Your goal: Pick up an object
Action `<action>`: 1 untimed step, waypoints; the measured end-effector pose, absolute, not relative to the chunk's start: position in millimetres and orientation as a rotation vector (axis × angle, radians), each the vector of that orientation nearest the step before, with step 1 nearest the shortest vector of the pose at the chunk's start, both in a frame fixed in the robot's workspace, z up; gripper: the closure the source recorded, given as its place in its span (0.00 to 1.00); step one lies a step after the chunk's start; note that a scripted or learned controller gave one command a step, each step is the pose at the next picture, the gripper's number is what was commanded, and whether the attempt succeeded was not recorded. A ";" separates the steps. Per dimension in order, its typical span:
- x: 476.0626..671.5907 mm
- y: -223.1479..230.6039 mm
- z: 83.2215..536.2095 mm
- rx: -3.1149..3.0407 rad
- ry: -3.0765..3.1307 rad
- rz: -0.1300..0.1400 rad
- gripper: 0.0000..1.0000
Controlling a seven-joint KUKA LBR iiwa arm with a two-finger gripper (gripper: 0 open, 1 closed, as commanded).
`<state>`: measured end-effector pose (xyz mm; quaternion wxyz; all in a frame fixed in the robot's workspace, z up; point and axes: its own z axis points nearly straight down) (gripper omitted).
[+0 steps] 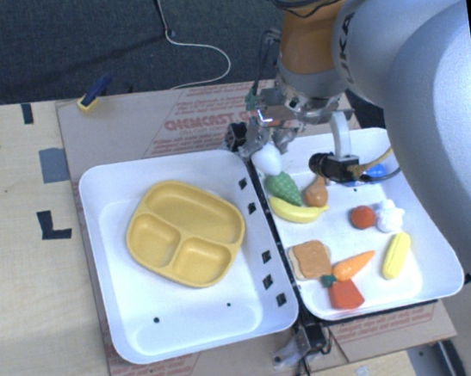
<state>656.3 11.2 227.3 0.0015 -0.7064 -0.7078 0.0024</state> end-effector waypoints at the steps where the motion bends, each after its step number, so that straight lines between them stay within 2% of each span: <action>1: 658.4 0.3 226.1 -2.219 -2.221 0.009 1.00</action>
